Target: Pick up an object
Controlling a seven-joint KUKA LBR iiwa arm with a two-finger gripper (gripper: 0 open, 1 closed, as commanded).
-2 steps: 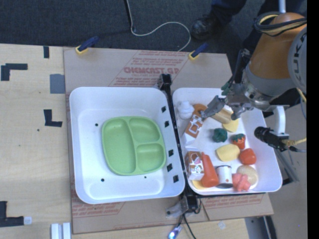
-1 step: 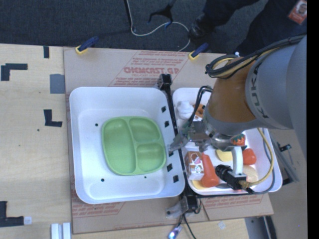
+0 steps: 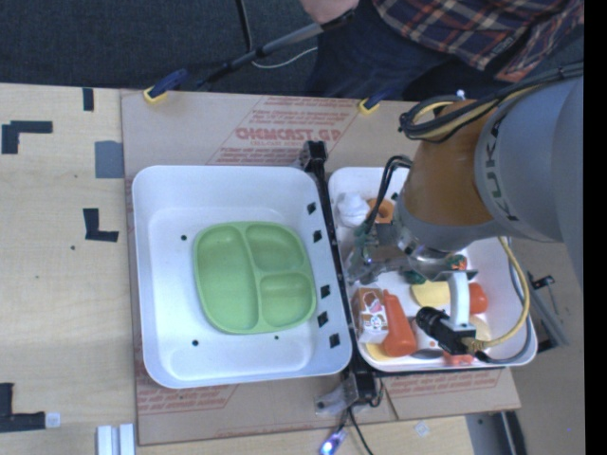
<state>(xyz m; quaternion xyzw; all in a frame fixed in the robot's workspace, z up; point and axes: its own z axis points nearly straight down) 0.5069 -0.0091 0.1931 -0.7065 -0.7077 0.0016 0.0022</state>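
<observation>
My gripper reaches down into the right bin, near its left wall, with the grey and orange arm above it hiding much of the bin. Just below the gripper lie a brown and white packet and a red-orange object. A white object and a small orange piece sit toward the bin's far end. A yellow item, a red item and a small green piece lie to the right of the gripper. Nothing is visibly held.
The left bin holds a green divided plate in its middle. A black divider with clips runs between the bins. A person in a plaid shirt stands behind the bench.
</observation>
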